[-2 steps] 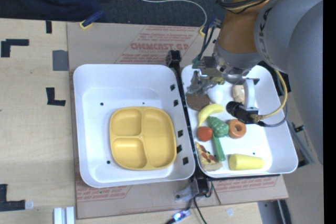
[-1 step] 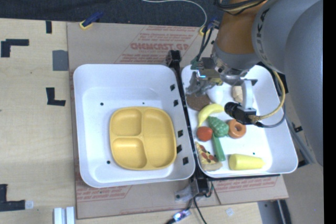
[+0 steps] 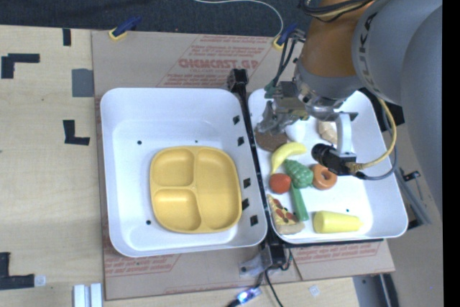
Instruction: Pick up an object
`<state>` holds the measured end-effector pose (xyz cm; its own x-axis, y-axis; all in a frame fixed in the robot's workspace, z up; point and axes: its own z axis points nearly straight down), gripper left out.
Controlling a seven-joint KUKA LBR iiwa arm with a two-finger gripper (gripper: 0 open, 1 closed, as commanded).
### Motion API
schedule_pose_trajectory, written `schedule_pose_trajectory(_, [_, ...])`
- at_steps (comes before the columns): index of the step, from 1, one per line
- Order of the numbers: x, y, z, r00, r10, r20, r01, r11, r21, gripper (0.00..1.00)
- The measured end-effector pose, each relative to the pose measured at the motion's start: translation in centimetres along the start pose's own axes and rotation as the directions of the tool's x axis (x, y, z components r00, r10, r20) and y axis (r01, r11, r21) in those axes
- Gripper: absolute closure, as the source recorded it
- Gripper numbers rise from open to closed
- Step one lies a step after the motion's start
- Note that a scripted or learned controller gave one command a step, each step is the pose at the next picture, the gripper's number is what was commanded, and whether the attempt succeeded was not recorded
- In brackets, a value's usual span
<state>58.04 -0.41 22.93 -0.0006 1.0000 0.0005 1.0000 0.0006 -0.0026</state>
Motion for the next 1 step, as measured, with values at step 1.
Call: schedule_pose_trajectory(1, [1.23, -0.12, 0.55, 1.000, -0.002, 0.001, 0.002, 1.000, 0.000, 1.00])
